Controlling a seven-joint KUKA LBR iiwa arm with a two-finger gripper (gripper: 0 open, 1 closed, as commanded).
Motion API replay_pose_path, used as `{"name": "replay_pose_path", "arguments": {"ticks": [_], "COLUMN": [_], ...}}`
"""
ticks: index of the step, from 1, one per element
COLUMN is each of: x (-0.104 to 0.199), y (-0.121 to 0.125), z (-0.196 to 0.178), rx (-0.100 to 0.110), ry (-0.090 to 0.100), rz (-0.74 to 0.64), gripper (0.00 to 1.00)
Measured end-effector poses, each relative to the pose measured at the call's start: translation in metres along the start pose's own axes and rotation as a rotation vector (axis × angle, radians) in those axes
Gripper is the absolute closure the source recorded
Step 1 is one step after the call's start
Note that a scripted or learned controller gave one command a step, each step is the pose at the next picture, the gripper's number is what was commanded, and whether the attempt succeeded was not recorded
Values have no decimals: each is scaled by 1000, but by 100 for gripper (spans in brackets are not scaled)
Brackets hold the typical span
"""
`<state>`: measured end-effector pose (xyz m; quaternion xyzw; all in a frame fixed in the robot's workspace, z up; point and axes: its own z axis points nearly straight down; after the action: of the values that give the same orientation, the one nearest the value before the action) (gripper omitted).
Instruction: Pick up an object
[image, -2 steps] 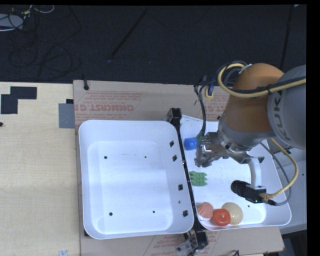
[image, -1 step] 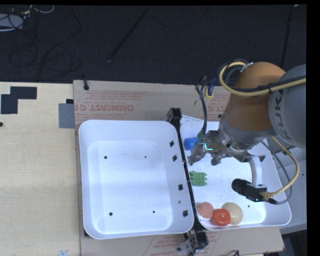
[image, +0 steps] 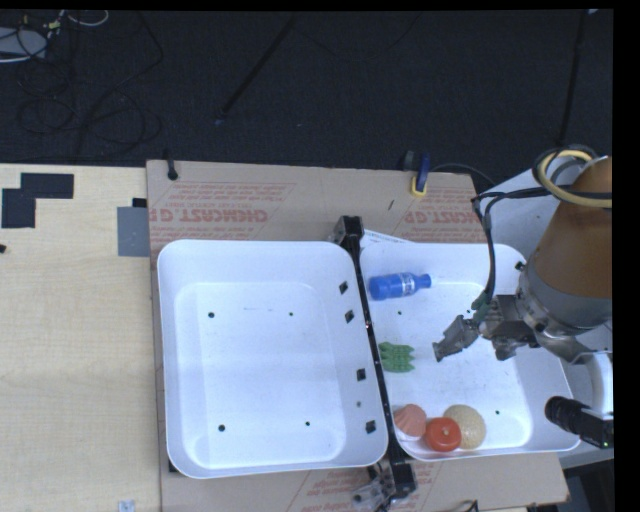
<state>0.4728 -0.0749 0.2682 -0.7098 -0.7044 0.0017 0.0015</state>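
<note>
Green toy (image: 396, 357) on right bin (image: 505, 262) floor, just left of claw (image: 447, 345) (grip state unclear, nothing visibly held).

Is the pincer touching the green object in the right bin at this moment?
Apart. The camera view shows bare white bin floor between the pincer and the green object, which lies to its left near the divider.

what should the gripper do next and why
Probably ease toward the green object and descend over it. The gripper hangs in the right bin with nothing visible between its fingers, and that item lies closest, just beside it near the divider, apart from the blue bottle.
</note>
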Motion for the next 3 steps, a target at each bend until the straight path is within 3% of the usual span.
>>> {"name": "replay_pose_path", "arguments": {"ticks": [1,2,3], "x": [3,-53,-99], "y": [2,26,81], "z": [-8,23,35], "rx": [3,0,-5], "ry": [2,-1,-2], "rz": [-5,-3,-6], "gripper": [100,100,100]}}
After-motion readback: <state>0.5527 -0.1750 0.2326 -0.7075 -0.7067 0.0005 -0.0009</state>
